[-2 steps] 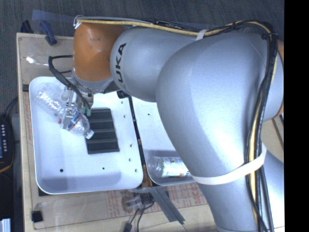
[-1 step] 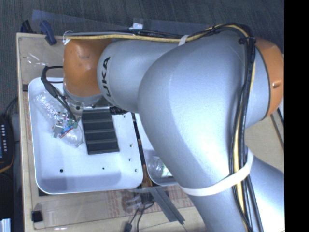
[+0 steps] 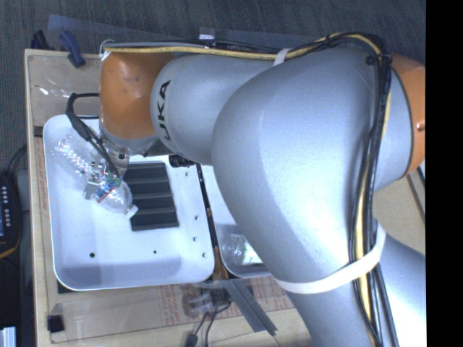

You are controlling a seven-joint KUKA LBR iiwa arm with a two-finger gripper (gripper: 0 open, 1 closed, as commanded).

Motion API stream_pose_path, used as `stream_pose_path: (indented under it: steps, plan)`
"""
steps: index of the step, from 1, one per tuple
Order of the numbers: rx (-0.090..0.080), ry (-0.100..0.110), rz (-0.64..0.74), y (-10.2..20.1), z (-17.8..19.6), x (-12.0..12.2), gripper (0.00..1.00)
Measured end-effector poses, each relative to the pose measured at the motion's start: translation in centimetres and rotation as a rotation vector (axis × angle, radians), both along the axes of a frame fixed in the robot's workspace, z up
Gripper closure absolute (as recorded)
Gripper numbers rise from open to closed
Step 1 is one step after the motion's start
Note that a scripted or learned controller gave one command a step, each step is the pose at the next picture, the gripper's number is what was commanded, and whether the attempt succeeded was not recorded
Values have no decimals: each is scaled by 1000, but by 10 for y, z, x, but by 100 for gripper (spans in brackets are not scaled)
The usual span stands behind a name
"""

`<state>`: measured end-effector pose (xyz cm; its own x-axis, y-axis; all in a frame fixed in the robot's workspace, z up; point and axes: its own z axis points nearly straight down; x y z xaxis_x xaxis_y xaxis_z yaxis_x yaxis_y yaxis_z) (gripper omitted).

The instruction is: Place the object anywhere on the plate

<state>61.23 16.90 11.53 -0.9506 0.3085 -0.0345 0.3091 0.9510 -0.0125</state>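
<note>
Grey arm [image 3: 304, 157], orange band [image 3: 126, 96]; white bin [image 3: 108, 266]; black ribbed block [image 3: 153, 196].

Bulky grey arm [image 3: 289, 165] blocks the right bin; the left white bin's [image 3: 108, 266] near floor lies open beside the black ribbed block [image 3: 153, 196].

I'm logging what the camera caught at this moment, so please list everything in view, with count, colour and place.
white bin: one, white, left part of the bench.
second bin: one, white, mostly hidden under the arm, right of the first.
clear plastic bottle: one, transparent, upper left of the white bin, beside the tool.
black ribbed object: one, black, flat in the white bin's middle right.
bench: one, pale wood colour, under both bins.
arm: one, grey with an orange band, reaching in from the right.
tool: one, at the bottle; finger state unclear.
</note>
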Motion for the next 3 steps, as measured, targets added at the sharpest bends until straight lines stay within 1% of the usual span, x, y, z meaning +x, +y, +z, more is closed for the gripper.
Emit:
stream_pose_path:
  steps: [1, 2, 3]
  plan:
    - [25, 26, -196, -67, 50, -11, 100]
    - [24, 26, -196, -67, 50, -12, 0]
    - [21, 17, -79, -9, -18, -19, 0]
